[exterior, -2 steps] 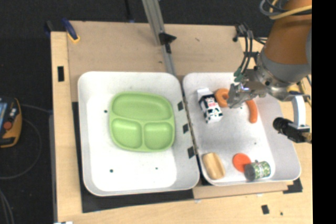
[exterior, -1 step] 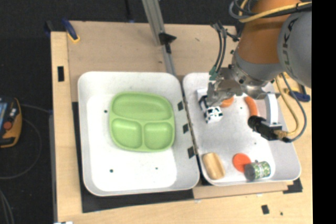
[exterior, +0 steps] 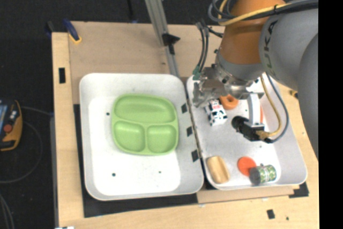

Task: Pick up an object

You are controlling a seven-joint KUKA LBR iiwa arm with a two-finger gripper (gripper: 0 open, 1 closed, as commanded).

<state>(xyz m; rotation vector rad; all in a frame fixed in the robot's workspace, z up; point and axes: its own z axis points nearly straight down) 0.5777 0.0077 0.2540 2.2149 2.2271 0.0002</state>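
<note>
Hand (exterior: 208, 95) low over the right bin's (exterior: 289, 142) upper-left corner, approach step. Can't tell whether it's open or gripping anything. Nearest target: small white block with black spots (exterior: 216, 113), just beside it. Next: centre over the block, descend, close, lift.
</note>
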